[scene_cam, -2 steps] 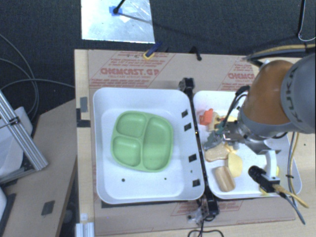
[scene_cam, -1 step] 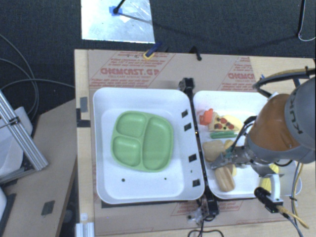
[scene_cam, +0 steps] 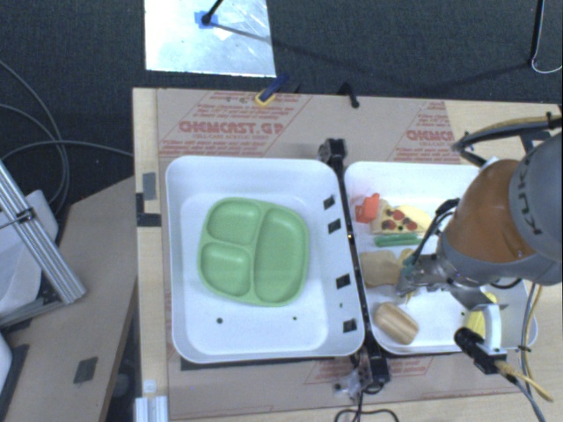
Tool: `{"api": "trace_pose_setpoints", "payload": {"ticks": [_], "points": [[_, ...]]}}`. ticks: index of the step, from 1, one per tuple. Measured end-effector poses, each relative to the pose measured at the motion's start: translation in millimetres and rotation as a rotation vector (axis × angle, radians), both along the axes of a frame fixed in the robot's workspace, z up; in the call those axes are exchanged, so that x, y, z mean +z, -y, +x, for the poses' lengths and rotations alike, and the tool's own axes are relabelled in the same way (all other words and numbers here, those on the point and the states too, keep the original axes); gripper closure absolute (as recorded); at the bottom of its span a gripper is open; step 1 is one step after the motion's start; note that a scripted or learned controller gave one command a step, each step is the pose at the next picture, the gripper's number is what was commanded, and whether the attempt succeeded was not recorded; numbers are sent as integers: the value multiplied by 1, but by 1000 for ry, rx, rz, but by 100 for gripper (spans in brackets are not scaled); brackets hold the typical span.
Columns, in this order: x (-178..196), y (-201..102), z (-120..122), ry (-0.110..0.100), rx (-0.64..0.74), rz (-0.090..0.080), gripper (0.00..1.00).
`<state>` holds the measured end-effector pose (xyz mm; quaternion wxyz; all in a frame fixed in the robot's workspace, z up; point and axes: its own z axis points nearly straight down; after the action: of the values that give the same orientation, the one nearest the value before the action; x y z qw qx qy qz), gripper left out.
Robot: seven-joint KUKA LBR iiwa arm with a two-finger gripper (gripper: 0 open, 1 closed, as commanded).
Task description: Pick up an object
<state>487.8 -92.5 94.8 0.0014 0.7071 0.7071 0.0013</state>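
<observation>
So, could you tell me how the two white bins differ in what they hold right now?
The left bin holds one thing, a green divided plate lying flat near its middle; the right bin holds several small food-like items, among them a tan bun-like piece and a pizza-slice toy. The arm's gripper is down in the right bin, while the left bin has no arm above it. Both are shallow, white, and sit side by side.

Dark carpet [scene_cam: 62, 51] surrounds the cardboard-topped bench [scene_cam: 237, 121]; a shiny sheet [scene_cam: 211, 25] lies beyond.
</observation>
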Motion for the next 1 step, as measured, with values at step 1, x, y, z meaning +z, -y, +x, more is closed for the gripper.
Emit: {"api": "trace_pose_setpoints", "payload": {"ticks": [1], "points": [[95, -109, 1, 7, 16, 5, 100]]}}
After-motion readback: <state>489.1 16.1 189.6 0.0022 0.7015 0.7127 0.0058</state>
